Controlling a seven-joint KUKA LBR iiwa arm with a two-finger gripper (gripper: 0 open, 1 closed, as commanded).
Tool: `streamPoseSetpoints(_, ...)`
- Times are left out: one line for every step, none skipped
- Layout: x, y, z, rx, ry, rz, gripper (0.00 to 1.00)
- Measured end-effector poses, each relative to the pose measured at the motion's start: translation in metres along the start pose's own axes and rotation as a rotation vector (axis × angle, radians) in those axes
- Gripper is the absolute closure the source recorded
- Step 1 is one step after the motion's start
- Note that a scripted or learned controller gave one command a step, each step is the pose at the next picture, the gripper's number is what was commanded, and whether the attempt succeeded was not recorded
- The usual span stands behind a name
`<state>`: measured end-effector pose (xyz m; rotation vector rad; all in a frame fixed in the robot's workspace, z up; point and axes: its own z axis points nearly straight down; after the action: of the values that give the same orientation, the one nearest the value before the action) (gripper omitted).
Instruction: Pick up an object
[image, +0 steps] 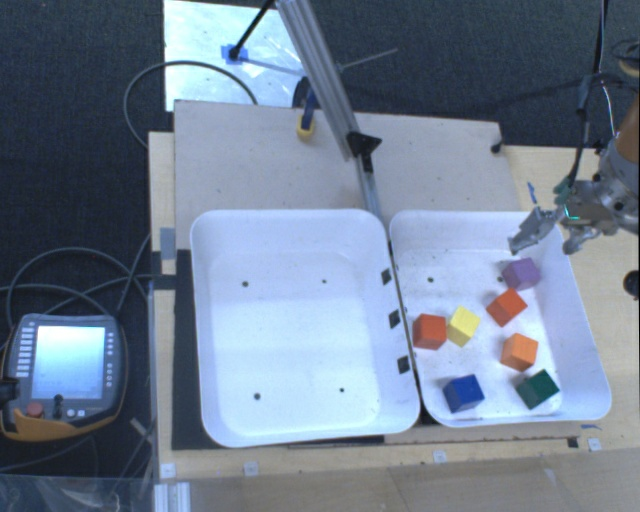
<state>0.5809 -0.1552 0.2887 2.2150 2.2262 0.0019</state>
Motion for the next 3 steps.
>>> streamPoseSetpoints(0.000,0.000,0.000,0.000,0.000,0.000,0.00)
streamPoseSetpoints(0.000,-0.001,0.041,0.004,0.000,0.003,0.00)
streamPoseSetpoints(-0.004,-0.001,0.103,0.005,0.000,0.003,0.00)
